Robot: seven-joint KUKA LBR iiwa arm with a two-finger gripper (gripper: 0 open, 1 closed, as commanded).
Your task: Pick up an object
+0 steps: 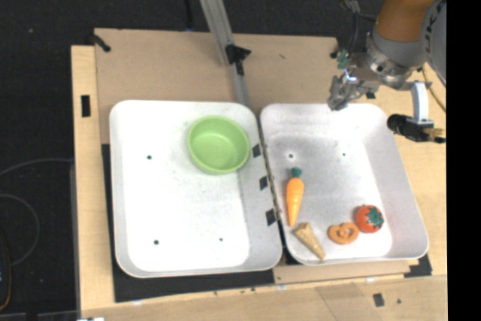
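Four toys, carrot (294,197) among them, well apart from claw (340,100); grip state unclear.

My pincer (342,98) hangs over the far rim of the right bin (391,162). A bowl (219,145) sits in the left bin (135,184). In the right bin, a carrot (294,195) lies by the near-left wall, a cone (309,239) just before it, and a slice (343,233) and a tomato (369,219) to their right.

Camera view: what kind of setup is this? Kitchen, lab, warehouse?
Likely a robot grasping lab bench: two shallow white bins side by side, toy food such as a carrot and tomato, and a gripper over the right bin's far edge.
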